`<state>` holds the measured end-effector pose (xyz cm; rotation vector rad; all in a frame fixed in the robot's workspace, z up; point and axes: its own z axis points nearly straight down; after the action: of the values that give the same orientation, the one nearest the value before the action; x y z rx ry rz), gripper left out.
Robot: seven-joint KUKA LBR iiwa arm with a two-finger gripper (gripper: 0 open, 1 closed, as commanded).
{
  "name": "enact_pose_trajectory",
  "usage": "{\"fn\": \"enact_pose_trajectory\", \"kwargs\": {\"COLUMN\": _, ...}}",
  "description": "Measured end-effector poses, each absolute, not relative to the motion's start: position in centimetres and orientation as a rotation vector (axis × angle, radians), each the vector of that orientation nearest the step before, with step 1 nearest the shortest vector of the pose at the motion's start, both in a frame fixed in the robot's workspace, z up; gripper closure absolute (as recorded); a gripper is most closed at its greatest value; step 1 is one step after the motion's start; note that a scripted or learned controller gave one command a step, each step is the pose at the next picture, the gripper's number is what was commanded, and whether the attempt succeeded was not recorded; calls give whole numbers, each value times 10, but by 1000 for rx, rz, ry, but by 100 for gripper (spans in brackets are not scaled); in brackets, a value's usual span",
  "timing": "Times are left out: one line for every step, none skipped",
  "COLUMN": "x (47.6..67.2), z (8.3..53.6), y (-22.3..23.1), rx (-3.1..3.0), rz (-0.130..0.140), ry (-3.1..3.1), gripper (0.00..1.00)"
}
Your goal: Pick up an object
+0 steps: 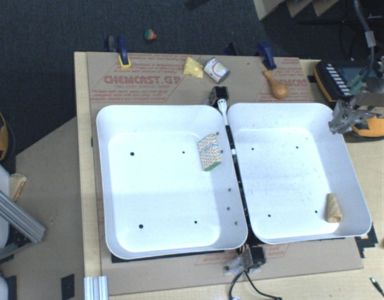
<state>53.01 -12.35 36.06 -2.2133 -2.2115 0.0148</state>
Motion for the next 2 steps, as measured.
{"fn": "enact_pose_trajectory", "kwargs": {"x": 590, "z": 331, "y": -37, "rx": -2209, "rz": -3, "ry": -2231, "gripper": 100}}
{"fn": "enact_pose_trajectory", "kwargs": {"x": 528, "z": 448, "y": -28, "rx": -2226, "rz": -17, "ry": -2231, "gripper": 100}}
